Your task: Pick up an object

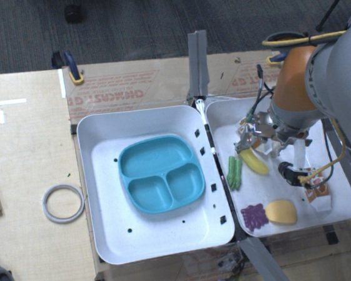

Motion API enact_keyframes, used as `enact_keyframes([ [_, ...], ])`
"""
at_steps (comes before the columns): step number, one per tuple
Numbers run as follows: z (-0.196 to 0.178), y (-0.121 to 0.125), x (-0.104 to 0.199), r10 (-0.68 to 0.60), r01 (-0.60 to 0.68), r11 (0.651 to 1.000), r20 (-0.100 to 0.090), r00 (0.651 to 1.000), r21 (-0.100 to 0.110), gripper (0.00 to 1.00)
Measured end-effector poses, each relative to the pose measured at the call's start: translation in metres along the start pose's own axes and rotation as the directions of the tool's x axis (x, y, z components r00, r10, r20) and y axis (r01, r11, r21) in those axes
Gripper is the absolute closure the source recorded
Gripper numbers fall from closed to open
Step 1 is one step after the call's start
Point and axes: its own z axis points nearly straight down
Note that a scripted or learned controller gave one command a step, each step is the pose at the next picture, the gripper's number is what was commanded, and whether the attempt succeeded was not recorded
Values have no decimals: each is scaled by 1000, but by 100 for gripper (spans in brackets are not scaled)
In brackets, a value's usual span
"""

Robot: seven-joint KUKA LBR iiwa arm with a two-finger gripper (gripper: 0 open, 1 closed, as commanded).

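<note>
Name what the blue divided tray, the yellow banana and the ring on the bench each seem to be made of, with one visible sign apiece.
Blue divided tray: likely moulded plastic, matte; uniform colour, rounded compartment walls.
Yellow banana: probably toy plastic; even, unblemished yellow with a soft sheen.
Ring: unclear, perhaps a tape roll or plastic; pale grey, thin and flat.

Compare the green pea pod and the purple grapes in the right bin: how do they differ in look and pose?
The pea pod is green, the grapes purple. The pea pod is long and thin, lying lengthwise beside the bin's left wall; the grapes form a short, bumpy clump. The pea pod sits next to the banana, the grapes next to the yellow lemon. Both lie loose on the floor of the right bin, apart from the gripper.
</note>
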Motion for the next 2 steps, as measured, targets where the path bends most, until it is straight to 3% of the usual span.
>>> enact_keyframes([
  [1, -8, 0, -2, 4, -4, 1000, 1, 1000, 3, 100],
  [2, -102, 54, 42, 95, -95, 995, 0, 995, -4, 100],
])
